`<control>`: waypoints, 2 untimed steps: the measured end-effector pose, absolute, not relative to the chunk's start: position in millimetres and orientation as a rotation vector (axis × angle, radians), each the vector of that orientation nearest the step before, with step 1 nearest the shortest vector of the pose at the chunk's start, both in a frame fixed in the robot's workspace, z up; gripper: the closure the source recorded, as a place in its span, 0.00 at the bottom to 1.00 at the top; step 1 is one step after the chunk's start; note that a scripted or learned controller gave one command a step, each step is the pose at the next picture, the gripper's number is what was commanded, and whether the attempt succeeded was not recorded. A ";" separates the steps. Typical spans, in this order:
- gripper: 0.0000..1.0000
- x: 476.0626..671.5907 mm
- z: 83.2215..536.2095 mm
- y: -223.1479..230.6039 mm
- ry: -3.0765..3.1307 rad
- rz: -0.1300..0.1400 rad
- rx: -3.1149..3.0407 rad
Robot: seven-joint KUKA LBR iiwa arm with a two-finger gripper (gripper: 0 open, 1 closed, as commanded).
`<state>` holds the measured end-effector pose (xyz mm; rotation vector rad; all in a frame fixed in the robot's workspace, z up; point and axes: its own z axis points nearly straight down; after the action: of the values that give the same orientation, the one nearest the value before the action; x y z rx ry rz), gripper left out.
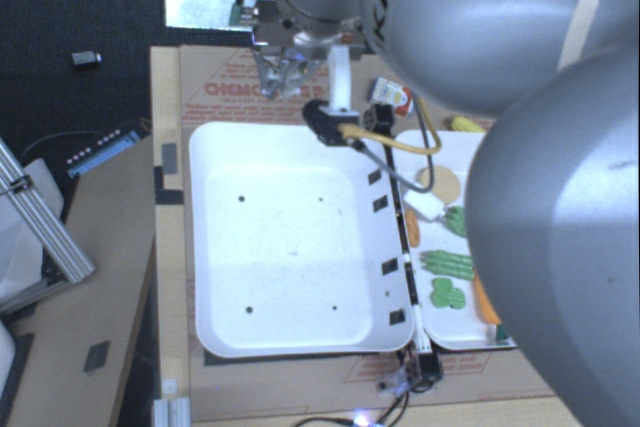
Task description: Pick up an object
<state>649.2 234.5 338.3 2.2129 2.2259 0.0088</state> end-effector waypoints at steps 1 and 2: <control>1.00 669.6 383.8 234.3 2.226 0.011 2.212; 1.00 621.5 539.5 234.5 2.225 0.030 2.207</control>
<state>621.5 234.5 539.5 2.2071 2.2250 0.0303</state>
